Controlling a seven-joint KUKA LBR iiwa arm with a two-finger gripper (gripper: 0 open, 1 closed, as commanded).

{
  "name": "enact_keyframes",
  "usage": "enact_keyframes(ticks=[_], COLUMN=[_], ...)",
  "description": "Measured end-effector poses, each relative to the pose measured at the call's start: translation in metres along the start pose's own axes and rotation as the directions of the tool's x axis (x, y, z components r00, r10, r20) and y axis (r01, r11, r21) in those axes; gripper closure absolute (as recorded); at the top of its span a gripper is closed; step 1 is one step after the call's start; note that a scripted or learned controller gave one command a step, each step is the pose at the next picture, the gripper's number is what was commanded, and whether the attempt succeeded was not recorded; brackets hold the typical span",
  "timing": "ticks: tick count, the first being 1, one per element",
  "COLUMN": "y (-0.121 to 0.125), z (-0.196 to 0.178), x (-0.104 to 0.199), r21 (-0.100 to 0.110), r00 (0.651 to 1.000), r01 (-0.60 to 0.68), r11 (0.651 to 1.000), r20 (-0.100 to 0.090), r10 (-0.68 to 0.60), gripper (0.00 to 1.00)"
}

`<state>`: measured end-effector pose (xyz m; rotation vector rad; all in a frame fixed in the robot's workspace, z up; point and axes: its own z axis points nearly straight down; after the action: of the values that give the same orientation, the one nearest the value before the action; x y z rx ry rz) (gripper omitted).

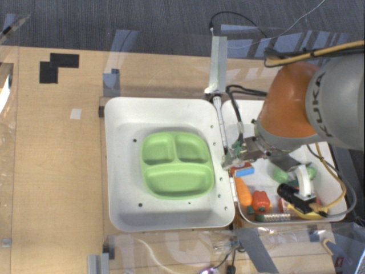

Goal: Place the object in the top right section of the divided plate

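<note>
A green divided plate lies in the middle of the left white bin, with two small sections at the back and one long section in front. Nothing lies in its top right section. My gripper hangs low over the left edge of the right bin, just right of the wall between the bins. Below it lie a small blue and red object, an orange carrot and a red object. The arm hides much of the right bin.
A green object lies further right in the right bin, partly under the arm. A small striped object sits by that bin's front wall. A metal post stands behind the gap between the bins.
</note>
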<state>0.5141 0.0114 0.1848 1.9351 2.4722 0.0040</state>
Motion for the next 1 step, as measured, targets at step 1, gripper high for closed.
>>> enact_keyframes(ticks=[1], y=[0.0662], z=[0.0], x=[0.0303], r21=[-0.001], r00=[0.985], r01=[0.174], r11=[0.985], r20=[0.0], r10=[-0.174], gripper=[1.0])
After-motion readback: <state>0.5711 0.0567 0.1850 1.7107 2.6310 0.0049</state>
